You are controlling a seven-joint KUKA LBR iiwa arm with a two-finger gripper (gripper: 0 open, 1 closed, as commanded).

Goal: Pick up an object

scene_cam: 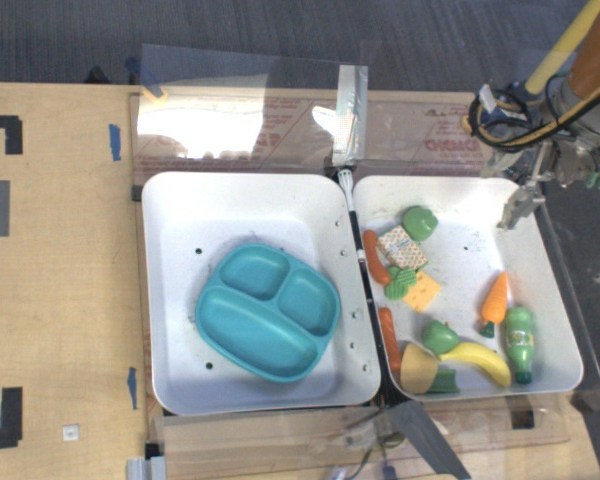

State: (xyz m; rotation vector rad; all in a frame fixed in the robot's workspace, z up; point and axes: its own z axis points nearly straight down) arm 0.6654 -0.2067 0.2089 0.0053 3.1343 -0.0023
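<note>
Front rim of the right bin [570, 383] is closest: banana [477, 360], beige cup [418, 368] and green bottle [519, 343] sit there.

Gripper [521, 208] hangs over that bin's back right corner, nothing under it. Can't tell if it's apart or together, too small and blurred.

Nearest target for you is the carrot [494, 300], lying apart from the gripper toward the front, just beside the bottle. Likely hollow plastic toy food: light, stiff, slick, and it tapers. Take it across the thick middle, not the tip.

Outward: green ball [418, 222], checkered block [403, 250], cheese wedge [423, 292] and green leaf piece [400, 286] are clustered by the divider. Two orange sticks [375, 258] lie along the divider. One green fruit [440, 338] touches the banana.

Counts: two bins, eleven small items in the right one. The left bin [170, 208] holds one teal plate [268, 311].
</note>
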